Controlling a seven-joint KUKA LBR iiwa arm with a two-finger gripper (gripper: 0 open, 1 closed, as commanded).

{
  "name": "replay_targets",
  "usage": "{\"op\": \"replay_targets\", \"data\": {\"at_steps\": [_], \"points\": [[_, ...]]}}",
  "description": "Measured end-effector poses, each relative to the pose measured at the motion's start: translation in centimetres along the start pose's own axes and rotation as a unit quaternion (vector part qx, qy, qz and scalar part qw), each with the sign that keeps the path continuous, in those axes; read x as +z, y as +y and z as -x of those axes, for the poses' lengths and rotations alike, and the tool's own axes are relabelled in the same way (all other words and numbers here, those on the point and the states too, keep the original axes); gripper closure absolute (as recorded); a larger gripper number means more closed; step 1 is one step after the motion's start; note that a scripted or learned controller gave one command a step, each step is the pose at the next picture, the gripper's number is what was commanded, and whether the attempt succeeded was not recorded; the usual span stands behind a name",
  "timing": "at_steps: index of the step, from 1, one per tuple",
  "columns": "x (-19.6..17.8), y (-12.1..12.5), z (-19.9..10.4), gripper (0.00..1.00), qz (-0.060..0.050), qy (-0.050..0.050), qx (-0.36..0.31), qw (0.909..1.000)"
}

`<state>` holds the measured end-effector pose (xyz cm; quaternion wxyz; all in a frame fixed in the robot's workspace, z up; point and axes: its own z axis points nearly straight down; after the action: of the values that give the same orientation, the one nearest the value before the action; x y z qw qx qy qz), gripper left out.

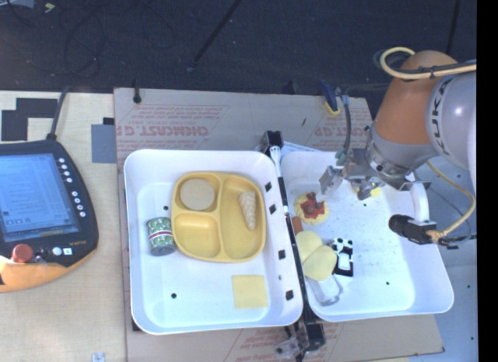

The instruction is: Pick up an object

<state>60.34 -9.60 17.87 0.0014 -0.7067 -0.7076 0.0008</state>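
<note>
We see the grey arm's claw (348, 181) hanging spread and empty over the upper part of the right-hand shallow white bin (424, 294), its two fingers apart with nothing between them. The nearest candidate, a small red-and-yellow toy food piece (313, 208), lies just beside the claw at about seven o'clock, against the bin's left wall. Further along the same bearing sit two pale yellow rounded lumps (313, 255) and a small black-and-white block (343, 256). We judge the red-and-yellow piece the likeliest target, since it needs only a short shift down and left. On the cardboard sheet (194, 123) covering the bench, red printing reads upside down and we cannot read it with confidence. The left bin (144, 290) holds a yellow compartment tray (218, 216).
</note>
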Motion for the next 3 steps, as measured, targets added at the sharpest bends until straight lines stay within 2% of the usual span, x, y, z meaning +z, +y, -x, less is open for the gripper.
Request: {"op": "replay_targets", "data": {"at_steps": [1,2,3], "points": [[9.1,-0.4,-0.4,0.00,-0.002,0.001,0.001,1.0000],[-1.3,-12.9,-1.8,0.00,-0.002,0.001,0.003,1.0000],[8.0,-11.5,0.4,0.00,0.001,-0.001,0.001,1.0000]]}}
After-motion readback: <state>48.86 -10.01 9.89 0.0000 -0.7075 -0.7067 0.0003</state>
